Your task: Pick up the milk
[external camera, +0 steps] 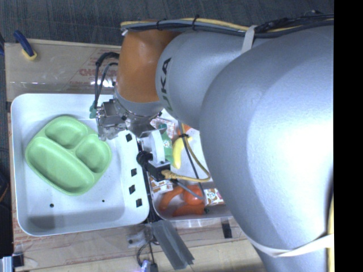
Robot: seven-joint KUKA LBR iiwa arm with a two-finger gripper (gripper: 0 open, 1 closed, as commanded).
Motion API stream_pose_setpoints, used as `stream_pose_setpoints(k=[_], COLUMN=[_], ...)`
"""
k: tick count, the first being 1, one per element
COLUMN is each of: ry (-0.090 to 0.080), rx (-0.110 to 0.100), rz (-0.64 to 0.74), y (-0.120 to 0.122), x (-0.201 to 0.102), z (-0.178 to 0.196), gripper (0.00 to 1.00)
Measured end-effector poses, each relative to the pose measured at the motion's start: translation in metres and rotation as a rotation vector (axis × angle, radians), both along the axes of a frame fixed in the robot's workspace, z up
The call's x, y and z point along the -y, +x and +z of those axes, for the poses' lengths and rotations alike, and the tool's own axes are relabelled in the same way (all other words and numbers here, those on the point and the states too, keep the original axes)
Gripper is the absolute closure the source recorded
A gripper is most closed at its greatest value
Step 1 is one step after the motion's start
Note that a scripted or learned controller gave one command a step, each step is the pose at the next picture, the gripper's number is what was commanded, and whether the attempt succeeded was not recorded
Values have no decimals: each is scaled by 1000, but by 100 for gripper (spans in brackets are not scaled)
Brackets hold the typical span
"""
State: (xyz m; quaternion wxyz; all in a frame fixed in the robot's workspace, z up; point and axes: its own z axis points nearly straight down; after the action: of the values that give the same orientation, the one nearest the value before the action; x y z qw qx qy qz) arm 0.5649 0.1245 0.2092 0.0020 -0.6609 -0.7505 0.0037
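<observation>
My gripper (111,121) hangs below the orange wrist band, over the inner edge of the left bin (22,169), close to the divider between the bins. The grey arm (255,123) hides most of the right bin. A white carton with green print, probably the milk (163,145), lies in the right bin just right of the gripper, partly hidden under the arm. I see nothing between the gripper and the carton that shows a hold.
A light green divided plate (67,152) lies in the left bin. In the right bin a yellow banana-like item (177,152), an orange-red object (182,200) and a small printed packet (212,196) sit beside the carton. Cables (193,171) loop over them.
</observation>
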Motion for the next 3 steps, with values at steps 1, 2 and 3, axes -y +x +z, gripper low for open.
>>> stream_pose_setpoints(k=[1, 2, 3], ry=[-1, -2, -6], rx=[0, 0, -6], rz=[22, 34, 40], y=[-51, -89, -88], x=[-35, -72, -73], z=[6, 8, 14], gripper=[100, 100, 100])
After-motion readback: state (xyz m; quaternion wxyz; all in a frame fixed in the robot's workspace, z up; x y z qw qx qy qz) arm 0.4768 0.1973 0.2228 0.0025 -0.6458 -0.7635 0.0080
